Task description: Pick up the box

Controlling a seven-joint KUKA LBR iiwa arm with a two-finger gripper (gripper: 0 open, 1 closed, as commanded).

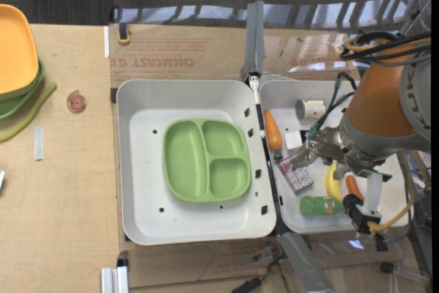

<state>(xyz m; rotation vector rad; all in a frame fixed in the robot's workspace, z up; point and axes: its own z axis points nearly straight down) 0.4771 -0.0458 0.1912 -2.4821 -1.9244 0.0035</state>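
One hand (306,156) hovers touching the box (296,173) in the right bin (288,216).

The arm (384,106) hides part of the right bin (291,213) and the end effector's fingers.

The box (296,173) is small and flat, with a pink and white printed face carrying dark fine print that is too small to read. It lies in the right bin (384,224), near that bin's left wall, tilted diagonally with one corner pointing toward the lower right. An orange carrot (273,131) lies just above it, and a green bottle (319,205) lies below it to the right.
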